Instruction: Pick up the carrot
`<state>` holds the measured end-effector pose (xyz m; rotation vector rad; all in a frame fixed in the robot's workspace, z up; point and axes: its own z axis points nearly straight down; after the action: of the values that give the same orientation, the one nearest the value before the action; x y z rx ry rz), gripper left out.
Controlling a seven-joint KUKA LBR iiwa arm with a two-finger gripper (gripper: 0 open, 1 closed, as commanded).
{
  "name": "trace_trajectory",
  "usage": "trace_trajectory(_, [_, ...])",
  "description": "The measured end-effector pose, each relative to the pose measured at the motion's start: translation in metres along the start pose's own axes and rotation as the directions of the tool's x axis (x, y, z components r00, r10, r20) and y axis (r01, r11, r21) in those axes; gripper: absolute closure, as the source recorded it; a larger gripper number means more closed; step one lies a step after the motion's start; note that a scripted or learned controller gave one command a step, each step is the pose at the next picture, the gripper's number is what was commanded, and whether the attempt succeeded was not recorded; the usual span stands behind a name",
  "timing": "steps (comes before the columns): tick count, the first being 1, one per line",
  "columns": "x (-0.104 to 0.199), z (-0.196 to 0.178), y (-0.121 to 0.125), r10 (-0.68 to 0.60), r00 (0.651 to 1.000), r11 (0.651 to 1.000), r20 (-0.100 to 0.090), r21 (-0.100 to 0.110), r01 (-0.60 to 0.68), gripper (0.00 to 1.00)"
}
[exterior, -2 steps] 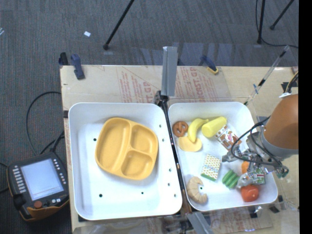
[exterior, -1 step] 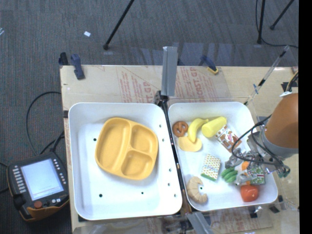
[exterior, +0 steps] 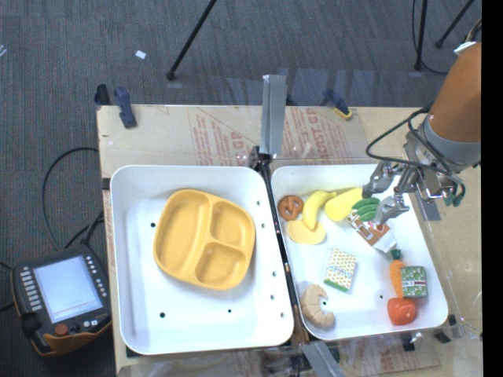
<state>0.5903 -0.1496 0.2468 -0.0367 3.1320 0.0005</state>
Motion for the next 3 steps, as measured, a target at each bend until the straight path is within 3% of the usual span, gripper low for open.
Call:
trace_trajectory(1, [0.073, 0.145, -0.062, -0.113, 0.993, 0.994, -0.018, -0.007, 0.113, 1.00])
trace_trajectory(2, [0.048, 0.028, -0.020, -0.100, 0.995, 0.995, 0.000, 0.001, 0.100, 1.00])
trace_trajectory(3, [0.041, -0.008, -0.052, -0.511, 0.860, 0.860, -0.005, -0.006, 0.511, 1.00])
